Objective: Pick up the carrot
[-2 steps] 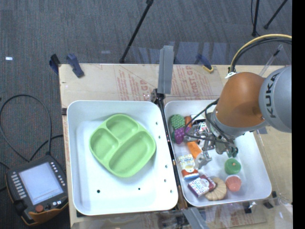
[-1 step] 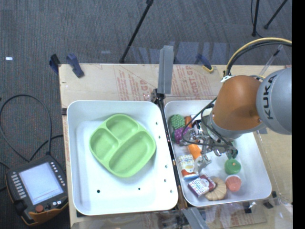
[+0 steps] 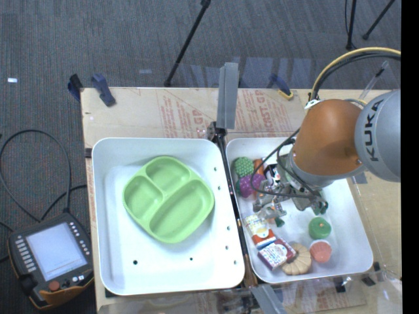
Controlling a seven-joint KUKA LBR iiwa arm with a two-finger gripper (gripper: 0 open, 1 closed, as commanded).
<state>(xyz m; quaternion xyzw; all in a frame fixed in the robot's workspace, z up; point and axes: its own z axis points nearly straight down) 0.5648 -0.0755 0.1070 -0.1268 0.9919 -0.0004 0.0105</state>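
Camera view: plywood bench (image 3: 163,113) on grey carpet (image 3: 98,31).

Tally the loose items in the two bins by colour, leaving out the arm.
Green: 3 - divided plate, bumpy ball, round piece
Purple: 1 - grapes
Orange or pink: 1 - small cup
Tan: 1 - cookie
Red and white: 2 - small carton, box
Total: 8. More may lie hidden under the arm.
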